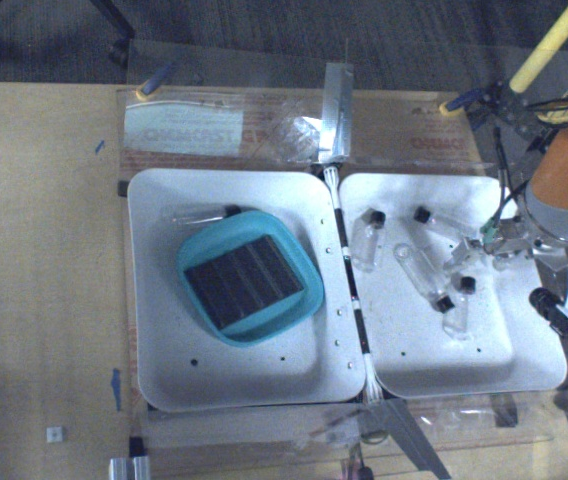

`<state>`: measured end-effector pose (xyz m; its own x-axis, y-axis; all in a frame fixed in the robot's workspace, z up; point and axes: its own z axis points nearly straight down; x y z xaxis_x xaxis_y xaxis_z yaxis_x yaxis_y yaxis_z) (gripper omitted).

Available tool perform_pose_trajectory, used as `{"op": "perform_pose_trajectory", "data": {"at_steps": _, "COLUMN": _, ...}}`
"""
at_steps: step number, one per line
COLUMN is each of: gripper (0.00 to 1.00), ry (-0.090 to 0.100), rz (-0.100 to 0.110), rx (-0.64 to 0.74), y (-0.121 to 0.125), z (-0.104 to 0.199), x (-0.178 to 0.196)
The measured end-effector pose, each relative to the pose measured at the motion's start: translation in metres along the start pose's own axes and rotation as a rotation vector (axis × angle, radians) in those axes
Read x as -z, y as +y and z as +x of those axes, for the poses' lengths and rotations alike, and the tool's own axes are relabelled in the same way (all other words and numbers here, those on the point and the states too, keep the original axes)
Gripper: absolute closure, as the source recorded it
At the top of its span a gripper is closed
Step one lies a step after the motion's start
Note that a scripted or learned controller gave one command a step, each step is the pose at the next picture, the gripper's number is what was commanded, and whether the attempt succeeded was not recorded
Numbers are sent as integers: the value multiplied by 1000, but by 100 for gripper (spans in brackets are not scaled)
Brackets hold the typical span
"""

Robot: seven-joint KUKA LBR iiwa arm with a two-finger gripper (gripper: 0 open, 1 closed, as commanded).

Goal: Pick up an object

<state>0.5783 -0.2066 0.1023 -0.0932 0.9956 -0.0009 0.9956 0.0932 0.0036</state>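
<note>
The right bin holds several clear plastic vials with black caps. One vial lies near the bin's left wall and another vial lies at the top middle. A long clear vial lies slantwise in the middle, beside a short capped one. In the left bin, a teal tray with a dark slatted insert lies tilted, and a thin clear vial rests just above it. My gripper hangs over the right bin's right side, close to the vials, below the orange wrist band.
A metal divider runs between the two bins. Behind them lie a taped plastic sheet, a crumpled clear bag and an upright metal bracket. Cables and a yellow pole crowd the back right corner.
</note>
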Motion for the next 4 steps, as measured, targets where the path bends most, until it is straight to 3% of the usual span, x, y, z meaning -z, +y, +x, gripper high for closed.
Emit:
{"op": "perform_pose_trajectory", "data": {"at_steps": 1, "gripper": 0, "ry": 1, "rz": -2, "rx": -18, "y": 18, "z": 59, "x": -14}}
{"op": "perform_pose_trajectory", "data": {"at_steps": 2, "gripper": 0, "ry": 1, "rz": -3, "rx": 30, "y": -23, "z": 72, "x": -14}}
{"op": "perform_pose_trajectory", "data": {"at_steps": 3, "gripper": 100, "ry": -2, "rz": -8, "rx": 27, "y": -22, "z": 70, "x": -3}}
{"op": "perform_pose_trajectory", "data": {"at_steps": 4, "gripper": 100, "ry": 0, "rz": 4, "rx": -186, "y": -7, "z": 109, "x": 96}}
